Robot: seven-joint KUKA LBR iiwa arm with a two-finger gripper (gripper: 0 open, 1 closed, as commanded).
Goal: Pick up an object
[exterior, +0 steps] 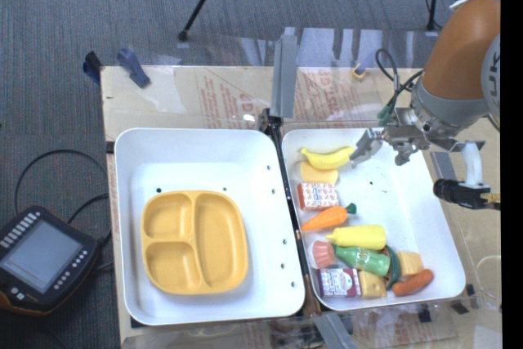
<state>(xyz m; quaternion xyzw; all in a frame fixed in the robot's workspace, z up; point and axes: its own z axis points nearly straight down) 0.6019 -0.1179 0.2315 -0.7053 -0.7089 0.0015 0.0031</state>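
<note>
Gripper (382, 147) fingers spread apart, holding nothing, positioned above right bin (425, 200) just beside banana (325, 158)

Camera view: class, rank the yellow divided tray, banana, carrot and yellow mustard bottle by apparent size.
1. yellow divided tray, clearly largest.
2. yellow mustard bottle, carrot and banana look too alike to rank.

Grey-and-orange robot arm (470, 53) was cut off at the right edge, black handheld controller with grey screen (37, 257) clipped at the left, small carton labels (317, 195) were too blurred to read
</note>
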